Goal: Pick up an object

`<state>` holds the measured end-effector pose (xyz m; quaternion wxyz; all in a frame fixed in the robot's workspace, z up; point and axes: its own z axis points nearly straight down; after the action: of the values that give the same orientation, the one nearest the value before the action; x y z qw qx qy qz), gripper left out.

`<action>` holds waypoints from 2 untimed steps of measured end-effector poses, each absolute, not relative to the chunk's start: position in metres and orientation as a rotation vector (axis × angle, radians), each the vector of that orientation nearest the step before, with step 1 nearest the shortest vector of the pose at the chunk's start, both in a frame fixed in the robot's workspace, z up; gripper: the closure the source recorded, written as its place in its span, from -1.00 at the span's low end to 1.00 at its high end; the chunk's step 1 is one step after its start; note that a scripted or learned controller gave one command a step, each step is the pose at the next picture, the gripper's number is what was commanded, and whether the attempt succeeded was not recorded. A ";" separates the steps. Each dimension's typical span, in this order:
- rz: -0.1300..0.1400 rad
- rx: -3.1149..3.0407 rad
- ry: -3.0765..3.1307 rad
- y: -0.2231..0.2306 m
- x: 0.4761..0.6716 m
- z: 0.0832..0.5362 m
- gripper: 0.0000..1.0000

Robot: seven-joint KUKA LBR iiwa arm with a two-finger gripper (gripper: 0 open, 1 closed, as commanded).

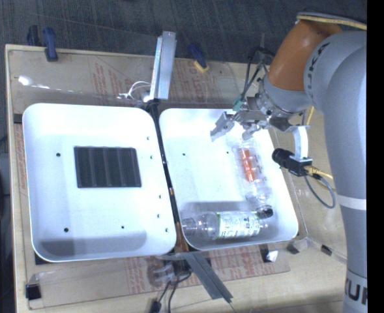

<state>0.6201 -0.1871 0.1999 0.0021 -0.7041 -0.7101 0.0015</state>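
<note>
Nearest, at the front wall of the right shallow white plastic bin (172, 175), a clear plastic bottle with a pale printed label (223, 225) is lying on its side, its length running along that wall and its dark cap pointing right. Just behind it, a second clear plastic bottle with an orange label (251, 173) is lying lengthwise near the bin's right side, its dark cap almost touching the first bottle's capped end. Further back, the metal two-finger tool (234, 128) is hovering over the rear of the same bin, close to the orange-labelled bottle's far end; its two fingers are spreading apart with nothing between them. The grey arm with the orange band (302, 57) is reaching in from the right above the bin's rear corner. To the left, the other shallow white plastic bin (87, 129) is sitting beside the first, showing a dark ribbed rectangular panel (107, 167) on its floor. Both bins are resting on the pale wooden worktop (87, 70), where blue clamps (49, 43) are gripping the far edge.
</note>
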 end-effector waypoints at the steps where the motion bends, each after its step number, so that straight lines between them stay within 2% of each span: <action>1: 0.002 -2.202 -2.237 -0.210 0.576 0.219 -1.00; 2: 0.003 -2.044 -2.377 -0.207 0.593 0.189 -1.00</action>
<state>0.5929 -0.2073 0.1894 0.0032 -0.6519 -0.7583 0.0011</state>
